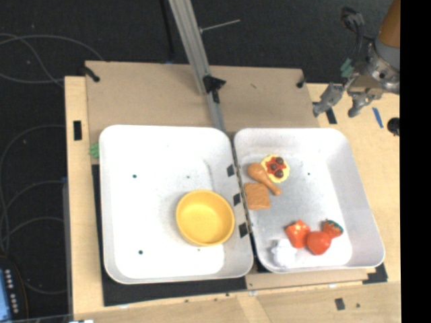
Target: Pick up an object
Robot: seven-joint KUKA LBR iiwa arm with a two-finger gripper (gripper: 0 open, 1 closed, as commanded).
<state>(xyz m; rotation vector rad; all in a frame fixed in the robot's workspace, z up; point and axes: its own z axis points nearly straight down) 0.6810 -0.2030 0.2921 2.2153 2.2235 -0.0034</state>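
Two shallow white bins sit side by side on the bench, their inner rims touching along the middle. The left bin [135,160] has wide bare floor around a yellow bowl [205,217] standing upright near its right wall. The right bin [323,160] has open floor along its far and right sides; near its left wall lie a toy drumstick [262,175], a small tart [275,168] and a tan slice [256,196], with two red toy fruits [310,236] toward the near edge. The gripper [349,101] hangs beyond the right bin's far corner, fingers spread, nothing between them.
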